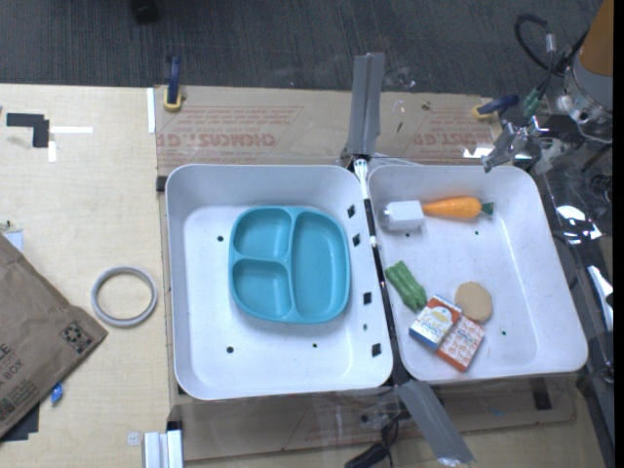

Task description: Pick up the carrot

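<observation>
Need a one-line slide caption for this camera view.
Gripper hovers beyond the right bin, above-right of the carrot lying beside a white block.

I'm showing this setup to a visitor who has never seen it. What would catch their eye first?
Probably the blue divided plate, the brightest patch of colour, sitting alone in the left bin. Next, the orange carrot near the far wall of the right bin, beside a white block, with a green vegetable, a tan round piece and a small carton nearer the camera.
</observation>
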Controlling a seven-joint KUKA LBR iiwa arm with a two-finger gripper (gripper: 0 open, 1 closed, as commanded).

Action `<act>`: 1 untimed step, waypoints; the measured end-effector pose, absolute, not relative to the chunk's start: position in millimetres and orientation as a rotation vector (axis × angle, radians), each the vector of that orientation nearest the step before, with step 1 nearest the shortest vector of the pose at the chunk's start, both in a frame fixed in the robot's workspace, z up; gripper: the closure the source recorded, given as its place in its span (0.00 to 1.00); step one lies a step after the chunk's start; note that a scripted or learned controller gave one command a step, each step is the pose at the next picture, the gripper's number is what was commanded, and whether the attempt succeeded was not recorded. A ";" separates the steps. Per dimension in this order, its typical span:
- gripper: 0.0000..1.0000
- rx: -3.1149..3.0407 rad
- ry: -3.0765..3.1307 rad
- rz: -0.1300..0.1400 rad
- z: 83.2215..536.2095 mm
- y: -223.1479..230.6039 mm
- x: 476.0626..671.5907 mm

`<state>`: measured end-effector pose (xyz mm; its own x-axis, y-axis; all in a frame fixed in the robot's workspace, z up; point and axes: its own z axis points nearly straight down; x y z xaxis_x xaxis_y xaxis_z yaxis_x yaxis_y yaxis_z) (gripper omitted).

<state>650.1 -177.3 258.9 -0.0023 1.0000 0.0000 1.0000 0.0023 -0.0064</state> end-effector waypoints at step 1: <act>0.00 -2.045 -2.382 0.003 94.7 -179.8 638.1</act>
<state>638.1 -179.8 94.7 -0.1515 0.9885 0.0007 0.9885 0.1515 -0.0034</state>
